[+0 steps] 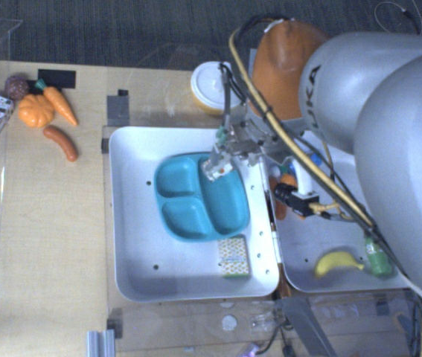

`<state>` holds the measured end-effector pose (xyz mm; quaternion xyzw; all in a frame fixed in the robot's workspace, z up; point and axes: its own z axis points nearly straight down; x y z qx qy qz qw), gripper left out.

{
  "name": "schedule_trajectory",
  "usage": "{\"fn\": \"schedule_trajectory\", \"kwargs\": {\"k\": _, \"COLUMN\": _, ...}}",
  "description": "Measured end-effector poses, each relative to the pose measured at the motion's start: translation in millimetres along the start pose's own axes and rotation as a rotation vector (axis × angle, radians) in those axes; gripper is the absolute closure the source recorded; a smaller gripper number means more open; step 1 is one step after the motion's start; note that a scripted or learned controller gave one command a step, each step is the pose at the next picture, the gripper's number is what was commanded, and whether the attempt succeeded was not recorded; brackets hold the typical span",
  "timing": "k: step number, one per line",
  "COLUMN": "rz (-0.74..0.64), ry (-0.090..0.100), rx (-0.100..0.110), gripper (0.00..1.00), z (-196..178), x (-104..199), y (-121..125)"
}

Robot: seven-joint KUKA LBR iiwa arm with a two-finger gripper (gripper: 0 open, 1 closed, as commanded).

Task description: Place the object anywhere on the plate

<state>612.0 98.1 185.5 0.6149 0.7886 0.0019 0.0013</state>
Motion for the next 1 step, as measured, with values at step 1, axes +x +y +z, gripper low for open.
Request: {"fn": "schedule_trajectory", "kwargs": {"k": 1, "rz": 0.17, "ry": -0.001, "rx": -0.002, "gripper": 0.0, "z": -159.2, "x": 49.7, "y": 64.5}}
